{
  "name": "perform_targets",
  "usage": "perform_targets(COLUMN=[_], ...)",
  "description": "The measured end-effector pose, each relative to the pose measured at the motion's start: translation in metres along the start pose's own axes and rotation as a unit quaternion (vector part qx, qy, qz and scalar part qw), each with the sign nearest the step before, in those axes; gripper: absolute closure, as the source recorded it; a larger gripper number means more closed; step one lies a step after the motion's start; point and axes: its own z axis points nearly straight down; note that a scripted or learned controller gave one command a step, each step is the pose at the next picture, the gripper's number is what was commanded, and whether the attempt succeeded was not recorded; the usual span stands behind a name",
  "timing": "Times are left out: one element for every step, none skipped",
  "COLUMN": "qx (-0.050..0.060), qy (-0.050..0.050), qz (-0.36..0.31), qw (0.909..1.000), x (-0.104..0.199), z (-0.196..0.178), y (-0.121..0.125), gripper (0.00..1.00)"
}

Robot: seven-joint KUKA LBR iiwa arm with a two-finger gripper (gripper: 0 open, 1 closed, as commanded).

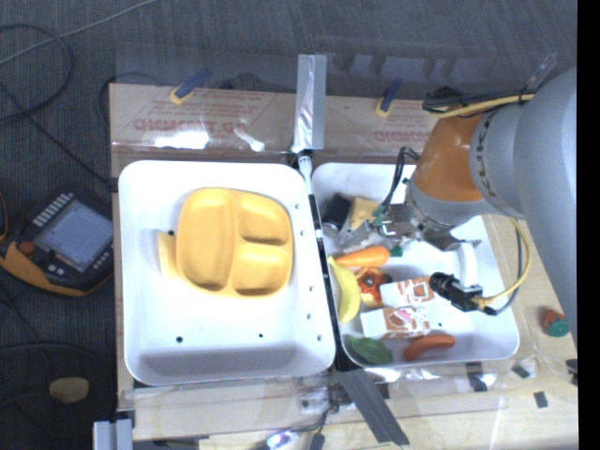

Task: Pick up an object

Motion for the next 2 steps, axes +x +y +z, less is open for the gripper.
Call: perform_targets(qx=[-0.002, 0.006], qy=[0.001, 0.000], qz=[0.000, 0.055], qw=[1.0000, 0.9985], x=[0.000, 0.049], z=[-0.010, -0.115], y=[0.001, 0.019], gripper=[1.00, 1.00])
